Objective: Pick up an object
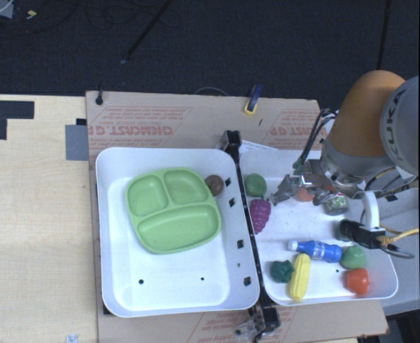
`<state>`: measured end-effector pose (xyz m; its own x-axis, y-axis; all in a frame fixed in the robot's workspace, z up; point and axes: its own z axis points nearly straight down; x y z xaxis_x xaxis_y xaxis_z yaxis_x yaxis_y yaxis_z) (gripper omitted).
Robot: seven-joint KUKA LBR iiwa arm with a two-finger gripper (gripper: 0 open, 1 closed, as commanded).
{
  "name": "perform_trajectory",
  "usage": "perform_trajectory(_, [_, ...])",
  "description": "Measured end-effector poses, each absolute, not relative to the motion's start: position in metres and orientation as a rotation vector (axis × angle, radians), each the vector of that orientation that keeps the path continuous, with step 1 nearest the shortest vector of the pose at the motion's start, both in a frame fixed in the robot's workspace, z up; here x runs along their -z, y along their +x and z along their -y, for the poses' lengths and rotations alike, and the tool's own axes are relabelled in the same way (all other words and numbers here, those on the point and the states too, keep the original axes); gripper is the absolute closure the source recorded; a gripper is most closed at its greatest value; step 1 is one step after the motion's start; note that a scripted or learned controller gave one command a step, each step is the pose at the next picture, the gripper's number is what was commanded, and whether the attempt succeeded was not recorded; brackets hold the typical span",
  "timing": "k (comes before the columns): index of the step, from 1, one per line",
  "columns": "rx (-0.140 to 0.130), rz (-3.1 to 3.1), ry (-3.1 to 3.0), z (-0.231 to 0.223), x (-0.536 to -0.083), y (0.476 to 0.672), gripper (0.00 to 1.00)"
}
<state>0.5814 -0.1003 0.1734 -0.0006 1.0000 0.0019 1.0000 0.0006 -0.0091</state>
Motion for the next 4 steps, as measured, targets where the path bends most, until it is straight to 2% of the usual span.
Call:
perform_trajectory(1, [0.003, 2.216, -2.221, 0.093, -0.128, 0.586, 0.0])
perform_trajectory(2, [-0.005, 2.216, -2.219, 0.091, -0.085, 0.585, 0.0])
perform_trajectory(3, [-0.003, 2.211, -2.226, 0.093, -0.097, 0.585, 1.0])
perform_trajectory(4, [0.002, 2.217, -2.227, 0.097, -0.142, 0.592, 1.0])
